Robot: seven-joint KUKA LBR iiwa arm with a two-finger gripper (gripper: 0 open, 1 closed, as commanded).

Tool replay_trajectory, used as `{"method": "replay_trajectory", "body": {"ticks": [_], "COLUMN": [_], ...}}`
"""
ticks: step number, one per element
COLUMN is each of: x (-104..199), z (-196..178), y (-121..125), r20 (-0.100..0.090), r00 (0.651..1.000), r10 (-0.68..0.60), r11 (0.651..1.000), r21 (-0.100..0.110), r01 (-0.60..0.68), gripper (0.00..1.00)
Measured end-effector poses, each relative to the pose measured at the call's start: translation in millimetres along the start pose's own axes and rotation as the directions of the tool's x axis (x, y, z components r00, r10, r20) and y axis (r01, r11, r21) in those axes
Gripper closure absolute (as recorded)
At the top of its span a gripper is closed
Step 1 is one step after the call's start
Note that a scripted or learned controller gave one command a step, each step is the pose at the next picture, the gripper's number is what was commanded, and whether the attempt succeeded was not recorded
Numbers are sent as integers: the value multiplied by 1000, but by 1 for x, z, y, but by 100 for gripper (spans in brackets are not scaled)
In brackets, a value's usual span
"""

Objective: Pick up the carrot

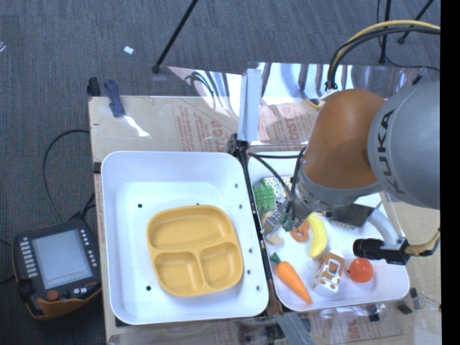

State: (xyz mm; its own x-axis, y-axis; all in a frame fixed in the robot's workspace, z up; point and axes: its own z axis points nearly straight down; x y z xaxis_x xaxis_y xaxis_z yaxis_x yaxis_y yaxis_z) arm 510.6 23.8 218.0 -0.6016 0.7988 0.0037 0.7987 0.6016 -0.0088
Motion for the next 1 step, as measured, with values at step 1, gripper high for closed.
{"method": "replay_trajectory", "body": {"ticks": [1], "x": [26], "z": [0], "y": [1], "r20": [2], "r00": [818], "r10": [575], "r11": [818], "r21": [2], "r01": [-575], "gripper": [100]}}
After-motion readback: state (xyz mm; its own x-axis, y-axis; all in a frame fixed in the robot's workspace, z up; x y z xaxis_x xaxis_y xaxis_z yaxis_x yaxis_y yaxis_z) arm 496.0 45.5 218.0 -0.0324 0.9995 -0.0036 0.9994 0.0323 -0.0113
